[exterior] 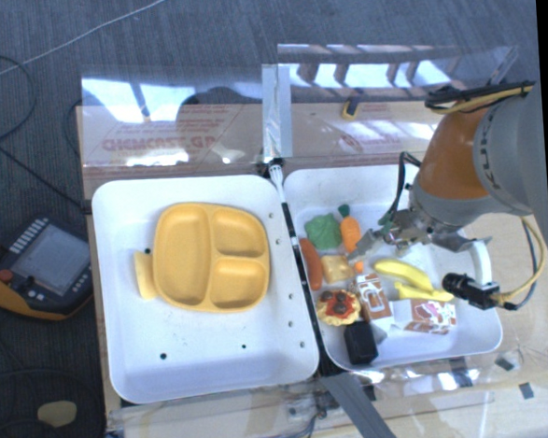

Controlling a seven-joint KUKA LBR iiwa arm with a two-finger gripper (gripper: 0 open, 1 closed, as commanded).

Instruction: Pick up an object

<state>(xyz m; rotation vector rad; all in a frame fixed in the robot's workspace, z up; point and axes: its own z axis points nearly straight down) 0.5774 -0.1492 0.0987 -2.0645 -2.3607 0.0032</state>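
Note:
The right bin [479, 339] holds several toy foods. A green leafy piece [323, 230] and a small carrot [350, 229] lie at its upper left, with an orange-red sausage [312, 262] along the left wall. Two yellow bananas [404, 274] rest in the middle. A round red-topped piece [339, 304], a black block [360, 341], a red-and-white box [373, 298] and a brown-and-white carton [430, 315] sit toward the front. My gripper [371, 239] hangs low in this bin, just right of the carrot and above-left of the bananas. Nothing visibly sits in its grasp.
The left bin [125, 364] carries a yellow divided plate [211, 255] and a pale yellow strip [144, 274] beside it. A raised divider [296, 268] separates the two bins. A black part with a cable [471, 288] on my arm hangs over the right bin's right side.

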